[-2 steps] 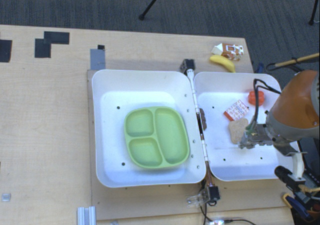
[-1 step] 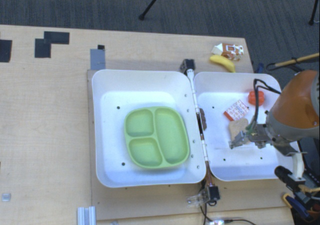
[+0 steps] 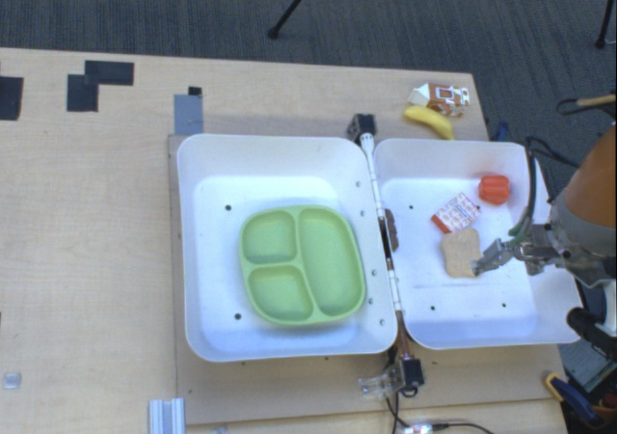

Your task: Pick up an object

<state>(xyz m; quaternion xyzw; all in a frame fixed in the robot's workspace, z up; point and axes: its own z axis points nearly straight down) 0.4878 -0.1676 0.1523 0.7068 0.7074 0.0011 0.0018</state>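
I'm looking down on both bins. The left bin (image 3: 193, 230) carries a green divided tray (image 3: 304, 266), lying flat in the middle, well clear of where my arm (image 3: 588, 201) reaches in, so I read it as parked, not a candidate. The action is on the other side. In the right bin (image 3: 463, 316) I have three loose pieces: an orange-red block (image 3: 494, 189) near the far wall, a red-and-white packet (image 3: 455, 213) lying flat just below it, and a tan slab (image 3: 461, 253) nearest me, touching or nearly touching the packet's lower edge.

My gripper (image 3: 494, 257) comes in low from the right, its tip right beside the tan slab's right edge. Whether the tip touches the slab I can't make out. Whether the tool is spread or closed I honestly cannot tell at this angle; the metal parts blur together. Nothing is lifted that I can see; the slab lies flat on the bin floor.

My guess is the tan slab is the target, since it sits closest to the arm's entry side. A thin, flat piece like that could easily slide off instead of being caught.

Out on the bench beyond the bins lie a banana (image 3: 429, 121) and a small carton (image 3: 442, 94), out of play.
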